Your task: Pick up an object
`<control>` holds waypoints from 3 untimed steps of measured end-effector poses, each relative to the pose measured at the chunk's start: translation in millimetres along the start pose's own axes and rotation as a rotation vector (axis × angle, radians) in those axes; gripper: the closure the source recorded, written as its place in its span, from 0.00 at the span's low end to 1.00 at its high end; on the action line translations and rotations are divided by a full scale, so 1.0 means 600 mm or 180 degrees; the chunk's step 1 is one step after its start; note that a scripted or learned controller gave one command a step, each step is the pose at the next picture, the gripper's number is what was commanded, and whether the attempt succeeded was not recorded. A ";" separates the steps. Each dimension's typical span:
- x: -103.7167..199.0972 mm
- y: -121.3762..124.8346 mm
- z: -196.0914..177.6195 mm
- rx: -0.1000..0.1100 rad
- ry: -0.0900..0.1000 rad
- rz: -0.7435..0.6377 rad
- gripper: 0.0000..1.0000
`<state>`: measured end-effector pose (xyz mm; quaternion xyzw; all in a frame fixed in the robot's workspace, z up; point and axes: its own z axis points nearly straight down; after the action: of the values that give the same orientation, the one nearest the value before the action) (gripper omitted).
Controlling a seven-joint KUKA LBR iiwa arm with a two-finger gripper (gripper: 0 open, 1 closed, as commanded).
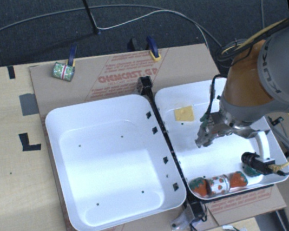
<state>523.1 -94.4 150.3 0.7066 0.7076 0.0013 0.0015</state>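
Note:
In the right bin [211,87] a flat yellow square [184,114] lies near the far left corner. Along the bin's near wall sits a row of small items: a red and green piece [199,186], a white and red can-like item [218,184] and an orange-red piece [238,180]. My gripper [205,136] hangs over the middle of the right bin, a little to the near right of the yellow square and well above the row. Nothing shows between its fingers.
The left bin [66,169] stands beside the right one, with a black divider strip [162,136] between them. A small green patterned block [63,71] lies on the cardboard beyond the bins. Two clamps [152,49] hold the cardboard's far edge.

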 end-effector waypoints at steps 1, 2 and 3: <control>-0.016 -0.005 -0.084 0.0000 -0.0001 0.0006 1.00; -0.023 0.006 -0.159 0.0001 -0.0001 0.0005 1.00; 0.048 0.002 -0.146 0.0016 0.0003 -0.0006 1.00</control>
<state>523.7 -65.7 238.0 0.7059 0.7083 -0.0002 -0.0006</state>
